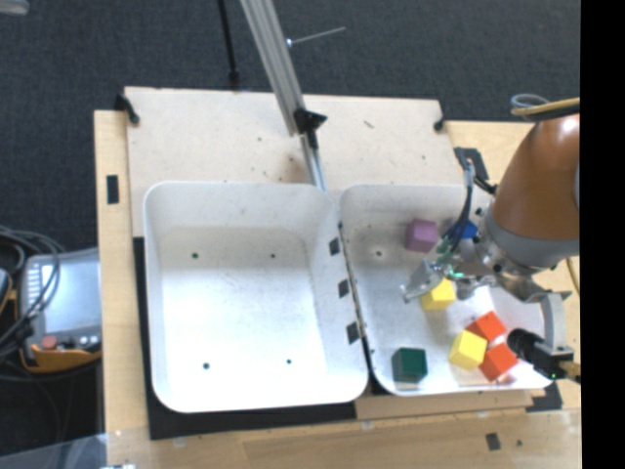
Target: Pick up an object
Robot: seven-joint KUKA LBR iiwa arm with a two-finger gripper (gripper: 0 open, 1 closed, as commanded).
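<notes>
Gripper point(437, 283) is low in the right bin point(371, 218), fingers spread, with a yellow block point(438, 295) sitting between the tips. Looks like a grasp in progress, not a confirmed hold: no sign the fingers are pressing the block.

Relative to that yellow block: purple block point(422, 234) just up-left, red block point(488, 324) and a second yellow cube point(469, 350) down-right with another red block point(500, 362) touching it, green block point(409, 364) below-left near the bin's front edge.

To do it well: centre the block between the fingers, close squarely on flat faces, lift straight up. Neighbours stand apart, so little collision risk.

Left bin point(244, 291) sits beside it on a pale wooden bench point(244, 130); dark carpet point(98, 27) around; slanted aluminium pole point(273, 52) behind.
</notes>
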